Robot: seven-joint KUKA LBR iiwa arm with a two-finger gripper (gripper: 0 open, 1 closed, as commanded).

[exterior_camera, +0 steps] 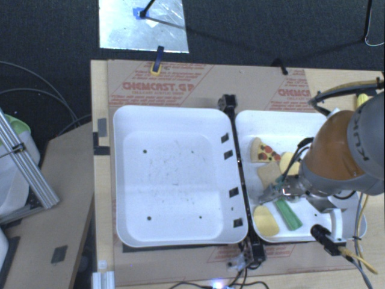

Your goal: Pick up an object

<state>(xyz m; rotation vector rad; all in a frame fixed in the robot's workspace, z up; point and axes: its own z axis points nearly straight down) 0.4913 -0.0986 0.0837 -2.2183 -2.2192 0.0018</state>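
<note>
The right bin [274, 120] holds a pizza-slice toy [263, 152], a tan flat piece [269, 173], a yellow rounded object [266, 220], a green stick [287, 214] and a pale yellow item [287, 160] partly behind the arm. My gripper [278, 190] reaches down into this bin from the right, its tip just above the green stick and beside the tan piece. The wrist with its orange band [331, 151] covers the bin's right part.
The left bin [174, 173] sits beside the right one, with a black divider [236, 167] between them. A cardboard sheet [198, 83] lies under both bins. A metal plate [143, 17] lies on the floor beyond the bench.
</note>
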